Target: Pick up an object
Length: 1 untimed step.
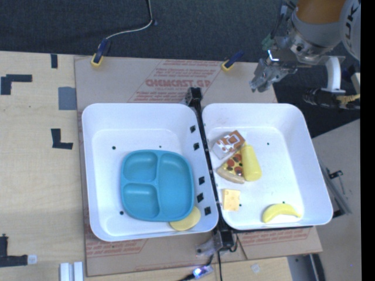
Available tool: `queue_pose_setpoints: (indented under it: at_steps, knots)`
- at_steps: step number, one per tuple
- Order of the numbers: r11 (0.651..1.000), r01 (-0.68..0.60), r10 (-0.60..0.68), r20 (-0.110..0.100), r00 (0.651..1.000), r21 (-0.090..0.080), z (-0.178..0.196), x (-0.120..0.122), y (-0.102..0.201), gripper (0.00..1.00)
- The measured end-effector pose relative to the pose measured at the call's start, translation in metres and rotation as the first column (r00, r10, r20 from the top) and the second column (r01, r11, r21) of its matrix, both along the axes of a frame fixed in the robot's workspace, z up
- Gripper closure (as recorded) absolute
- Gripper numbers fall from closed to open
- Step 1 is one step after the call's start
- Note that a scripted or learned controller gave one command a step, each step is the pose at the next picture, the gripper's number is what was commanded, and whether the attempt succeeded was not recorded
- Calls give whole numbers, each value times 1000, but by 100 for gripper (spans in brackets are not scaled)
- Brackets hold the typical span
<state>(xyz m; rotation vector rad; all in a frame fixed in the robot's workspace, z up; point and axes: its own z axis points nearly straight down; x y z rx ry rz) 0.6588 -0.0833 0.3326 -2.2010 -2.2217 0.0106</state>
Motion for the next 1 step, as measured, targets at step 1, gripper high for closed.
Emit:
queue_pose_setpoints:
  at_steps: [1]
  knots:
    - [1000, 6, -6, 25, 1000, -6, 107, 11, 6, 100]
